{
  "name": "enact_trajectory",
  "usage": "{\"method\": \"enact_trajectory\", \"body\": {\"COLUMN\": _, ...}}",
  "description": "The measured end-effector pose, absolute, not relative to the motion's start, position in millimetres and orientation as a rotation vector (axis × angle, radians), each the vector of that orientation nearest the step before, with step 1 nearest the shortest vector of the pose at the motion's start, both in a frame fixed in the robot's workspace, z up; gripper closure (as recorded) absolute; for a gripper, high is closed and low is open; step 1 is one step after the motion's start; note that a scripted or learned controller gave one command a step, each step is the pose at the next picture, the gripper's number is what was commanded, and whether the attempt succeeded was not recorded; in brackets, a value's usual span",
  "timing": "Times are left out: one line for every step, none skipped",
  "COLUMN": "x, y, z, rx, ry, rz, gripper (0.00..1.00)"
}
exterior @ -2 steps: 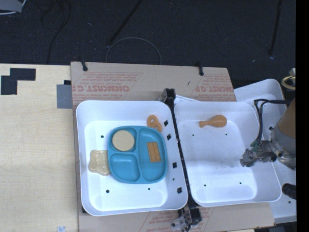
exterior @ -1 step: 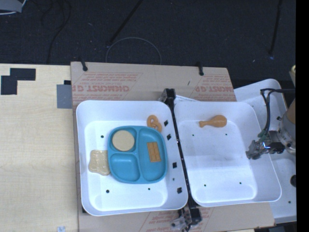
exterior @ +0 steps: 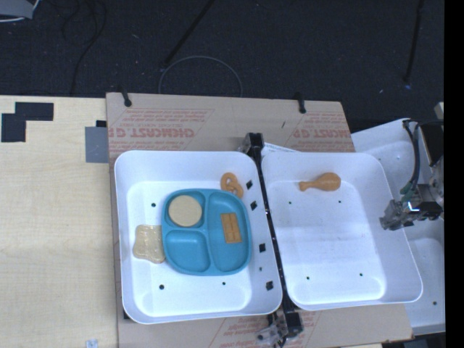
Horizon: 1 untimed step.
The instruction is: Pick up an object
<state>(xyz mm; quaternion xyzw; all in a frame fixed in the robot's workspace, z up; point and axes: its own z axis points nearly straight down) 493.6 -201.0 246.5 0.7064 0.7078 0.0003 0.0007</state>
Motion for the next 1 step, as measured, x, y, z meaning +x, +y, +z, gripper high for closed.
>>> {"method": "enact_trajectory", "body": {"x": 502.4, "y": -150.6, "z": 233.2, "rx": 2.220, "ry": 2.229, "rz": -0.001, "gripper": 1.00}}
